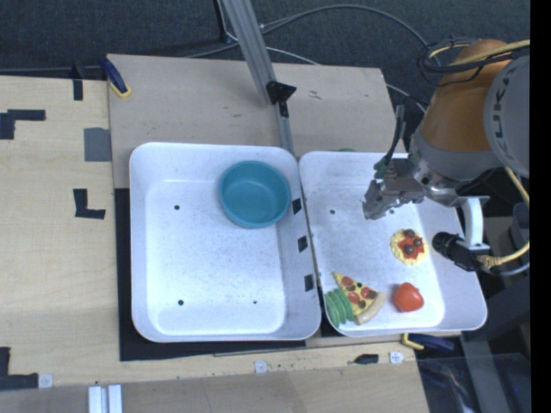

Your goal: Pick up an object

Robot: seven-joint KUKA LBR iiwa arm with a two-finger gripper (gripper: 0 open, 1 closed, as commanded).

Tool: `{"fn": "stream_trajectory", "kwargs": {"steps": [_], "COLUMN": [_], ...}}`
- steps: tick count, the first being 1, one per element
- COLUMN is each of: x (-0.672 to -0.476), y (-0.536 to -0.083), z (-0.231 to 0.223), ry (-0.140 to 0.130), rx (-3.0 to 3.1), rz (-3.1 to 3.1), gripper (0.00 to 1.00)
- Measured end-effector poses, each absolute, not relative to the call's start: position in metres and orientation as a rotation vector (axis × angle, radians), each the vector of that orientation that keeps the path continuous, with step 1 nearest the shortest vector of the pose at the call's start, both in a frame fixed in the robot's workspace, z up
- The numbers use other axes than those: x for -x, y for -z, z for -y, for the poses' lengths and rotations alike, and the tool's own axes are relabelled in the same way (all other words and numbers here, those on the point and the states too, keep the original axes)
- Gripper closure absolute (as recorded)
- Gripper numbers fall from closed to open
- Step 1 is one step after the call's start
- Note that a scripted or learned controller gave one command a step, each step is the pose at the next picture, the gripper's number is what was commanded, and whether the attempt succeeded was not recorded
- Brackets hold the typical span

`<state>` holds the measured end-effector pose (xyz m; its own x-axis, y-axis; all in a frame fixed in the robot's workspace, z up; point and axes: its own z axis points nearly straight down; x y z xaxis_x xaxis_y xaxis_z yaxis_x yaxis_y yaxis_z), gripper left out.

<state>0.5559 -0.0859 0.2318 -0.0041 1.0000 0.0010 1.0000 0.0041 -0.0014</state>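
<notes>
The hand (380, 206) hangs over the upper middle of the right bin (344, 179), and whether it is apart or together cannot be told from this slant. Nothing shows in its grip. Below it lie three toy foods: a small round pizza (408, 246) just to its lower right, a red tomato (408, 298) nearer the front rim, and a pizza slice (354, 298) (green crust edge outward) by the front left corner. The left bin (164, 256) holds a blue bowl (254, 194) upright near its back right corner.
</notes>
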Motion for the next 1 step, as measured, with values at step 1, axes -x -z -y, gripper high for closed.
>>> {"fn": "stream_trajectory", "kwargs": {"steps": [1], "x": [-0.5401], "y": [-0.2329], "z": [0.0363], "ry": [0.000], "rx": [2.216], "rz": [2.225], "gripper": [1.00]}}
